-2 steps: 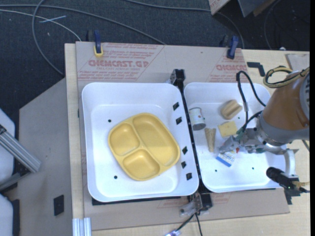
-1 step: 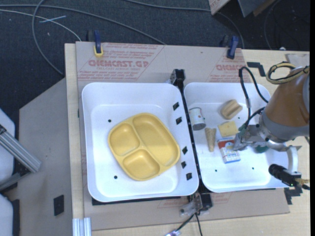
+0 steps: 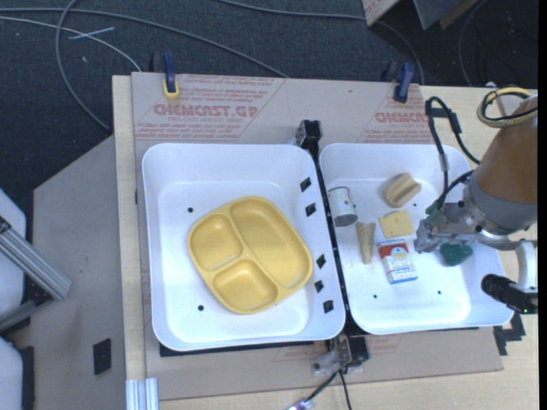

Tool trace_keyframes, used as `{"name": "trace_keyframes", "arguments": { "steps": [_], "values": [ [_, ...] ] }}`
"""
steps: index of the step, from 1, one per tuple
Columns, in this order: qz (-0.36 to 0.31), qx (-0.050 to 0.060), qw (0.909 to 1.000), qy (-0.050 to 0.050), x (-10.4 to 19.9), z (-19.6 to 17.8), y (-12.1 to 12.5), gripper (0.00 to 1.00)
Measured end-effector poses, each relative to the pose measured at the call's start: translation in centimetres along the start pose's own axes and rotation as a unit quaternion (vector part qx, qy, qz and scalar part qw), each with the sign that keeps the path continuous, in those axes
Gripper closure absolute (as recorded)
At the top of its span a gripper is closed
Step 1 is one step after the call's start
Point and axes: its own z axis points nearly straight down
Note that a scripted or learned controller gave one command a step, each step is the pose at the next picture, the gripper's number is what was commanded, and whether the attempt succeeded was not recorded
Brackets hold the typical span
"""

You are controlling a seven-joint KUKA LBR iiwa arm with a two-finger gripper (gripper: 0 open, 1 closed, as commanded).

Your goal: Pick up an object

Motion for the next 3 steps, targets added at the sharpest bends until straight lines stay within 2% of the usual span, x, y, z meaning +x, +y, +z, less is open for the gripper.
{"name": "trace_keyframes", "arguments": {
  "steps": [1,2,3],
  "values": [
    [0.001,0.000,1.0000,0.000,-0.4,-5.0,-0.8,1.00],
    [0.000,0.001,1.0000,0.000,-0.4,-7.1,-0.7,1.00],
    [-0.002,0.004,1.0000,0.002,4.5,-6.6,-0.8,1.00]
  ]
}}
